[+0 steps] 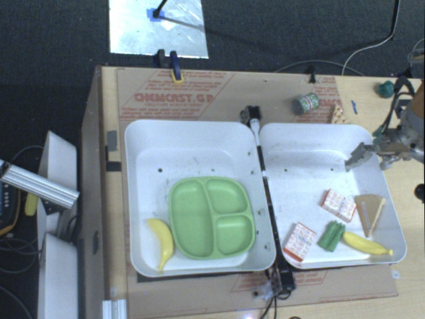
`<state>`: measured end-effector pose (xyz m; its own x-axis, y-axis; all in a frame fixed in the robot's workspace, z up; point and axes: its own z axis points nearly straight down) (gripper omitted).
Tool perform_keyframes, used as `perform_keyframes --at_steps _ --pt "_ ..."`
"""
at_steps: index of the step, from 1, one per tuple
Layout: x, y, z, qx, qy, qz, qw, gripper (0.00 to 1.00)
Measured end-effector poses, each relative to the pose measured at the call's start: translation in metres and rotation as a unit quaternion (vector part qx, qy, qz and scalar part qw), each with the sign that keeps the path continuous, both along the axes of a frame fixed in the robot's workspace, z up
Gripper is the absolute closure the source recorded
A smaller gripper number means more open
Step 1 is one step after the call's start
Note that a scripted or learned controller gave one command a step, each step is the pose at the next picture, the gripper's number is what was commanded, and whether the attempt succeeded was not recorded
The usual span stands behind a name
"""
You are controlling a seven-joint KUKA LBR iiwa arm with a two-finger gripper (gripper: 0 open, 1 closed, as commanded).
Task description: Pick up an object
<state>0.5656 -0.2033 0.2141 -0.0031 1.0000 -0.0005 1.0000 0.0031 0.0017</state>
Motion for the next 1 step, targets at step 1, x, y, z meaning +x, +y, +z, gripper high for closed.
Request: perform_keyframes --at_steps 1 --pt "-0.0693 -0.0035 -0.0363 -0.0001 0.001 -0.001 1.0 0.0"
